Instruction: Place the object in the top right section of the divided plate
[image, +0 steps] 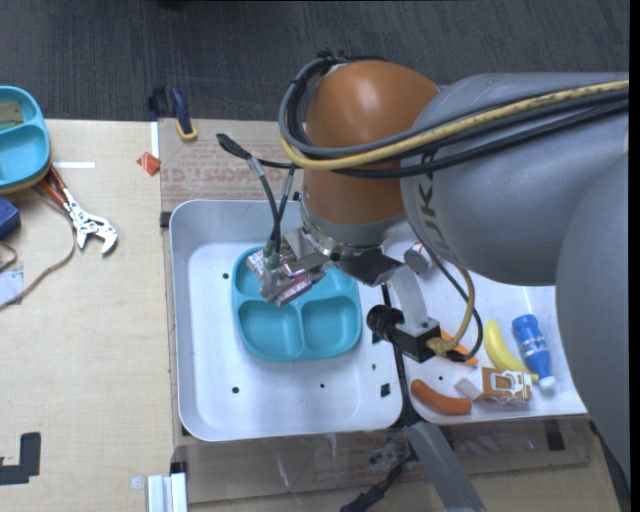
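A blue divided plate (300, 330) lies in the left white bin (200, 370), with its two small sections toward the front. My gripper (284, 276) hangs low over the plate's upper left part, reaching in under the orange band of the arm (365, 110). A small grey and reddish object (291, 289) shows right at the gripper's tip, above or on the plate's back section. I cannot tell whether it is held or resting on the plate. The arm hides the plate's upper right part.
The right bin (560, 400) holds a banana (502, 346), a blue bottle (532, 346), a red sausage (440, 398) and a small orange box (505, 384). On the wooden bench at the left lie a wrench (90, 228) and another blue dish (20, 140).
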